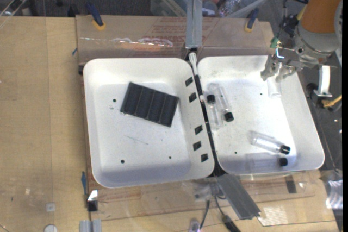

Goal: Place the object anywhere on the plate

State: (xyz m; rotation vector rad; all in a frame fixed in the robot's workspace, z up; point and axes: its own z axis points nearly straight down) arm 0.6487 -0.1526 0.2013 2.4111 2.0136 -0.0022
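**A:** Start big. The two bins: the left bin (136, 155) has the dark ridged plate (149, 104) lying flat towards its far side. The right bin (244, 76) has all the loose pieces. What worries you?

**B:** The trip across. Whatever gets lifted has to clear the raised divider (197, 111) between the bins. A weak hold could drop it there or short of the plate.

**A:** And the arm (326, 2)?

**B:** It reaches in at the far right, with the gripper (273, 70) over the far right corner of the right bin. It's well apart from every piece, and I cannot tell whether it is spread or closed.

**A:** So which is the object?

**B:** That's a risk too. I see clear tubes with black caps. A pair of tubes (218, 107) lies just beside the divider, and another tube (269, 144) lies near the near right corner. A further black cap (283, 161) sits by the near wall.

**A:** Slippery?

**B:** I'd judge so. They are round and smooth and likely to roll. The pair lies so close together that a grab may nudge both. The plate's ridges might stop a tube that lands on it.
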